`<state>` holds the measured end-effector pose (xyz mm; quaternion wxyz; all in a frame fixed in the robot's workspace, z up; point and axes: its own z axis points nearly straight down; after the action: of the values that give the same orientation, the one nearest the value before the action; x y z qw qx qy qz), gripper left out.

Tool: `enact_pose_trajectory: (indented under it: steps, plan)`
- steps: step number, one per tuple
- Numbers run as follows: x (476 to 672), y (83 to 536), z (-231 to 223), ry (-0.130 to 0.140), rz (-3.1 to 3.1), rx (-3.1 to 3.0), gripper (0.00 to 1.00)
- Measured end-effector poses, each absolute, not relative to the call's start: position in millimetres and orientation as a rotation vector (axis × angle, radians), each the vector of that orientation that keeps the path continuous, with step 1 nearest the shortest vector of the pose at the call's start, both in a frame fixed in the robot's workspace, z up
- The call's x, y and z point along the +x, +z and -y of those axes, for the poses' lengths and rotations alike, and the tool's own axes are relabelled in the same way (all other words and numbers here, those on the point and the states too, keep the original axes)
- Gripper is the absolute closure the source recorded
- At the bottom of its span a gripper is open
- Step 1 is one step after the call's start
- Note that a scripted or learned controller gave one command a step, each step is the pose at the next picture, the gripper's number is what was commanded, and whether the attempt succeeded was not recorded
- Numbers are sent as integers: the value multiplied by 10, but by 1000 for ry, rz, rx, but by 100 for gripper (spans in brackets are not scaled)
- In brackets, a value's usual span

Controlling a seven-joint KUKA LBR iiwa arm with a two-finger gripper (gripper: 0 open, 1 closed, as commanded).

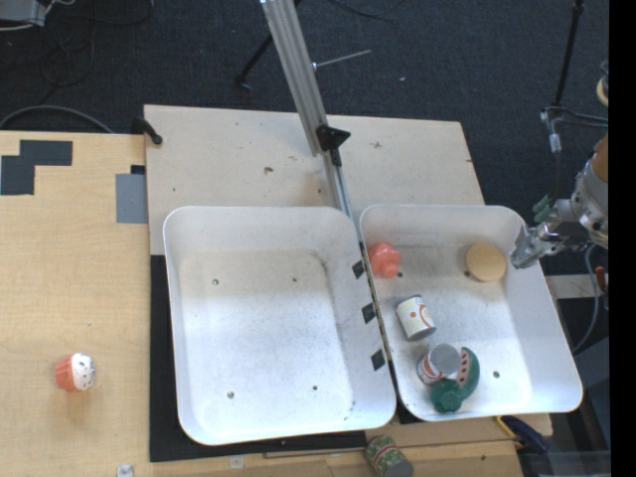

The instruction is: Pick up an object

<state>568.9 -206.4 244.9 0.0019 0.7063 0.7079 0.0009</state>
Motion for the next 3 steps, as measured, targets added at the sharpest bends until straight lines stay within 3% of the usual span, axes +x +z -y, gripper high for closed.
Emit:
enact_pose_trajectory:
  steps: [3]
  plan:
    - [5422, 2403, 510, -4, -2229, 2222, 100]
